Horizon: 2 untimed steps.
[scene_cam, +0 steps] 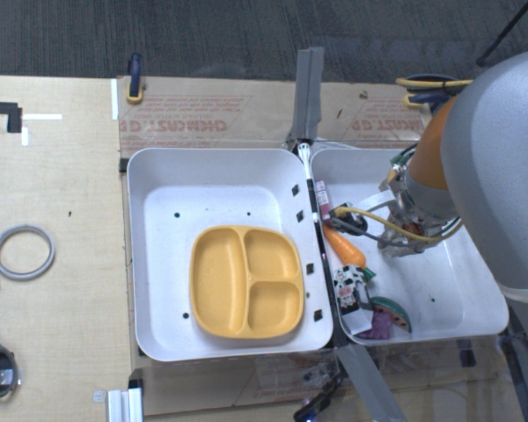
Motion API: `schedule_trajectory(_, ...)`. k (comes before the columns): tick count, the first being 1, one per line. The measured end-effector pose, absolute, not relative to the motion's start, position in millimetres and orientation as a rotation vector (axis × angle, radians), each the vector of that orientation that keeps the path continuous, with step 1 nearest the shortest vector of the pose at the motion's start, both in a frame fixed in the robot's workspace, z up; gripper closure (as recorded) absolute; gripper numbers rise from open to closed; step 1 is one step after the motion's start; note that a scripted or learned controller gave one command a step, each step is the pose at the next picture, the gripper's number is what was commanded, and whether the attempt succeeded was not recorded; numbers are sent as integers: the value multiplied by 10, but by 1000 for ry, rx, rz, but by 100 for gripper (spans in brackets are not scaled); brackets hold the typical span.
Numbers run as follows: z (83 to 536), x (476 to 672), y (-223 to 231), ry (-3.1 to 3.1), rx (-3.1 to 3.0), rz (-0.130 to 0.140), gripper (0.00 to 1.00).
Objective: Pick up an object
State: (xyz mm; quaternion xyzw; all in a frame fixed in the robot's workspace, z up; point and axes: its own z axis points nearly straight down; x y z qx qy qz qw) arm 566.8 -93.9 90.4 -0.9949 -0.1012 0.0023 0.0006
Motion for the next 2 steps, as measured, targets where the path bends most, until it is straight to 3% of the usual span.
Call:
schedule_trajectory(1,1910,5689,-703,-321,-3125,6,100)
schedule_trajectory(2,2738,5851,-391,-843,-3027,7,100)
